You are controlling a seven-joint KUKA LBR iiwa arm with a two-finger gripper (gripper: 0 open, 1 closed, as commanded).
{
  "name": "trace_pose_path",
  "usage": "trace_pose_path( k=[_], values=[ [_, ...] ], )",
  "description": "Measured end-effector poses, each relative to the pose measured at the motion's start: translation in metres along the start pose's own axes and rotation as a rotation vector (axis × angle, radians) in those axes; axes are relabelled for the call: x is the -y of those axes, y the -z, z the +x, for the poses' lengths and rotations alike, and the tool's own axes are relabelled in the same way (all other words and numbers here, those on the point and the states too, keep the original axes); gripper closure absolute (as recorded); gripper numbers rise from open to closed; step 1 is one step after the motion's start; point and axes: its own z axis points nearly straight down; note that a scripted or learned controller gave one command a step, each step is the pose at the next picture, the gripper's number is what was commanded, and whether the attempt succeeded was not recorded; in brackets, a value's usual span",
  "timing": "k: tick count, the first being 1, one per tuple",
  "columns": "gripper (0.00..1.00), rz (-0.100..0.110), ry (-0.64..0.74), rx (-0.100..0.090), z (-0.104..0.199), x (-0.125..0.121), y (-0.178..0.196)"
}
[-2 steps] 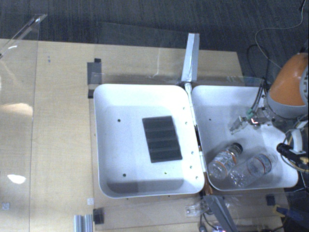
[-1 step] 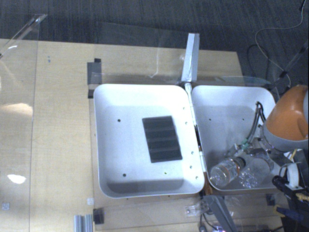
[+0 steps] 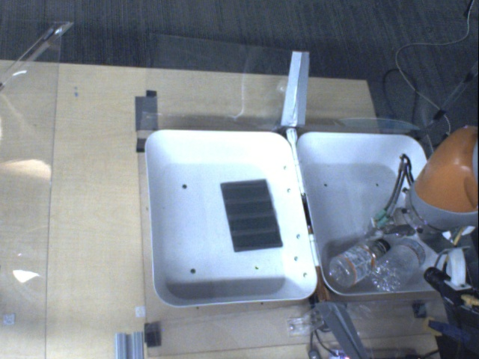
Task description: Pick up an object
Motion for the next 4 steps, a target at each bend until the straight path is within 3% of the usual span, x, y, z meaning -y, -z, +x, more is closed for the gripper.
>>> trace_pose_path(
  k=[1, 2, 3, 4],
  values=[
    [1.00, 0.016, -0.050, -0.004, 0.046, -0.058, 0.065],
    [0.00, 0.016, -0.051, -0.004, 0.046, -0.058, 0.065],
    [0.00, 0.015, -0.098, -0.002, -0.023, -0.080, 0.090],
    [0.00, 0.009, 0.000, -0.002, 0.010, -0.045, -0.013]
  ],
)
